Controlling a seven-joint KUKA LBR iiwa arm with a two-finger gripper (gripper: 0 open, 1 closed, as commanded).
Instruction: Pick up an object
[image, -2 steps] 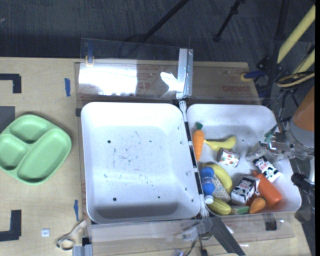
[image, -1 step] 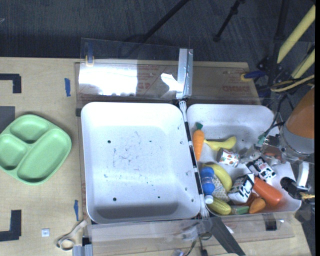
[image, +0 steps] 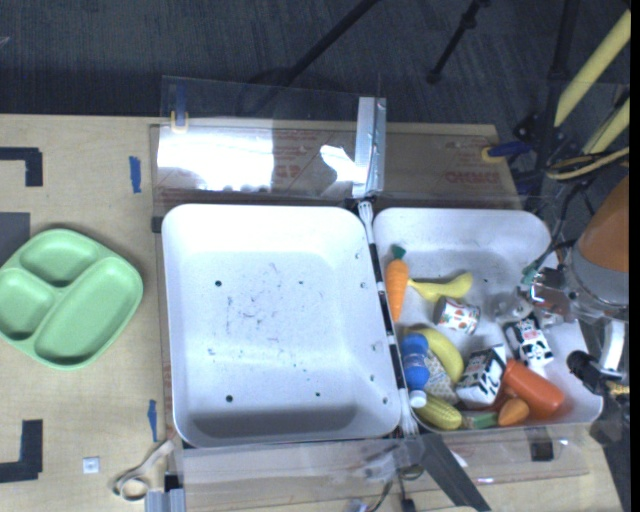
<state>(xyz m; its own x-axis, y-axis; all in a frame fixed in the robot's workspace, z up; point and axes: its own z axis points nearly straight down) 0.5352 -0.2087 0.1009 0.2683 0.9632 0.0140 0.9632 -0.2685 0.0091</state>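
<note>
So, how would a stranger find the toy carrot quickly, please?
Look at the right white bin, the one that holds the toys. The carrot lies against its left wall, near the divider between the bins. It is orange with a green top, while the bananas beside it are yellow.

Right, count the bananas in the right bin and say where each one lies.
2, possibly more hidden in the pile. One banana lies mid-bin beside the blue bottle; a smaller banana lies at the near edge, below it.

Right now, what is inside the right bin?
The right bin holds a toy carrot, bananas, a blue bottle and other toys, piled; whatever lies beneath them is covered.
</note>
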